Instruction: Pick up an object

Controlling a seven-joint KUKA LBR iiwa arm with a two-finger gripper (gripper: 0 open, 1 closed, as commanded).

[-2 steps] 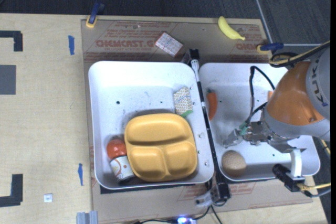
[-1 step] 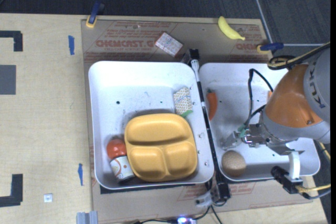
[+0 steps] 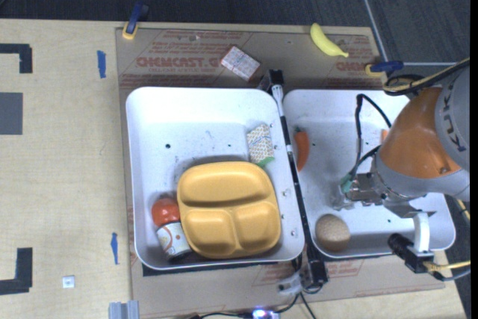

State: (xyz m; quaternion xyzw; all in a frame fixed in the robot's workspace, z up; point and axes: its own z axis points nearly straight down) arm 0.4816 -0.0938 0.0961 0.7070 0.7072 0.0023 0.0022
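My bench [image 3: 60, 183]: pale wood with black squares and blue tape marks | on it 1 brown cardboard sheet [image 3: 187, 60] | on the sheet 2 white bins, left bin [image 3: 149, 160] and right bin [image 3: 328, 112], side by side | yellow banana [image 3: 327, 41] and small patterned box [image 3: 240, 62] behind the bins.

Smooth plastic on printed cardboard and pale wood

Both white bins [image 3: 142, 160] look like smooth, faintly glossy plastic; the yellow divided tray [image 3: 228, 207] is matt plastic; the sheet [image 3: 179, 60] under the bins is printed brown cardboard on a pale, wood-look tabletop [image 3: 60, 160]; the arm's orange band [image 3: 418, 146] shines.
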